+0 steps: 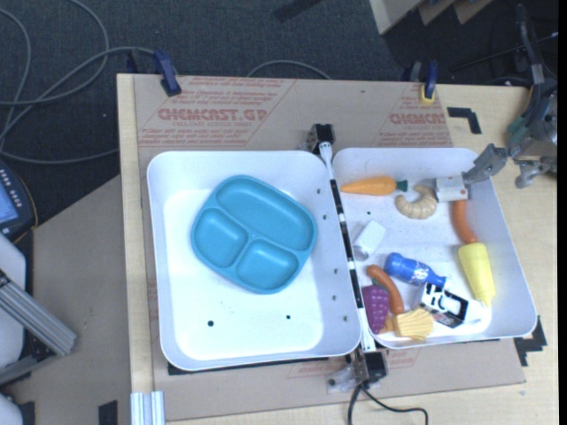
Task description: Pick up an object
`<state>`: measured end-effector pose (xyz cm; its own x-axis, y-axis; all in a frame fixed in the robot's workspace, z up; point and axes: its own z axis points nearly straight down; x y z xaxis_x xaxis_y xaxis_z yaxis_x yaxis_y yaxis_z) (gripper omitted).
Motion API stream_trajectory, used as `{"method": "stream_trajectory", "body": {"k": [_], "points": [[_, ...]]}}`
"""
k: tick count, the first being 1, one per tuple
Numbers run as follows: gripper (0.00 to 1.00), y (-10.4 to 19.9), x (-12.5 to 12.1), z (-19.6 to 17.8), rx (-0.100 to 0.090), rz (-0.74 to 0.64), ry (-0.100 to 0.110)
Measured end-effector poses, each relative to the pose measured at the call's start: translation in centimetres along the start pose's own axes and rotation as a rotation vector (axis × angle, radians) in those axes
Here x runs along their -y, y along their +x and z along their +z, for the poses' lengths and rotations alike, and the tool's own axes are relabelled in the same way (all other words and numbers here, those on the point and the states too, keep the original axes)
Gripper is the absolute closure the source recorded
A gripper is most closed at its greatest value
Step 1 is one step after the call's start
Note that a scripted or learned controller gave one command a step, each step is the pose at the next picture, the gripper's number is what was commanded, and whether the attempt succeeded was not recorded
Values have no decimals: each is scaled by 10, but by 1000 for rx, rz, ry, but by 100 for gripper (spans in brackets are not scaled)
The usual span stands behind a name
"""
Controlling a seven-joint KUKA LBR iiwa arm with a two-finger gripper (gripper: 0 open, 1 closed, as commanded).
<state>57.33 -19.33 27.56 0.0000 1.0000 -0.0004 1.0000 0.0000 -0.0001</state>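
Observation:
The right bin point(507, 237) holds several toy items. An orange carrot point(368, 185) lies at its back, beside a beige curved piece point(416, 205) and a small white block point(450, 188). An orange sausage point(462, 221) and a yellow corn-like piece point(477, 271) lie along the right wall. A blue bottle point(409, 268), a red sausage point(386, 287), purple grapes point(376, 306), a yellow wedge point(409, 324) and a black-and-white item point(443, 301) crowd the front. My gripper point(505, 168) hovers over the bin's back right corner, fingers spread, open, with nothing between them.
The left bin point(177, 308) holds a blue divided plate point(254, 233). A white card point(369, 235) lies near the right bin's left wall. Clamps point(166, 71) point(429, 80) hold the board at the back. Cables run over the dark floor beyond.

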Motion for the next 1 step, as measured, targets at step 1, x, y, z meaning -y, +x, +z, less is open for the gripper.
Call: {"method": "stream_trajectory", "body": {"k": [1], "points": [[0, -12, -22, 150, -2, 0, 7]]}}
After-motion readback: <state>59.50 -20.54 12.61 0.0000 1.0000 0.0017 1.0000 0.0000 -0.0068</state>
